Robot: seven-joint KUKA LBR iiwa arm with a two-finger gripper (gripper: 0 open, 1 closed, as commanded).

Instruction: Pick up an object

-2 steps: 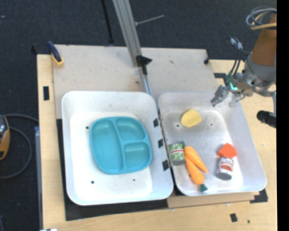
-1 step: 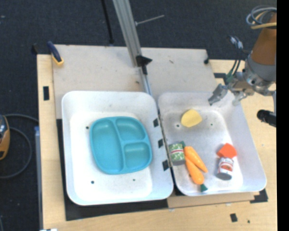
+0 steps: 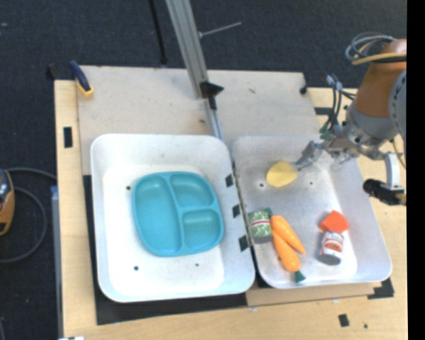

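Observation:
The right bin holds a yellow lemon-like piece near its middle back. A small green and white can lies by the bin's left wall, with two orange carrots just right of it. A small bottle with a red cap lies at the front right. My gripper hangs low over the back of the right bin, just up and right of the yellow piece and close to it. Nothing is seen held in it.
The left bin carries a teal divided plate. A slanted aluminium post rises behind the bins. The grey arm with its orange band and cables enters at the right edge.

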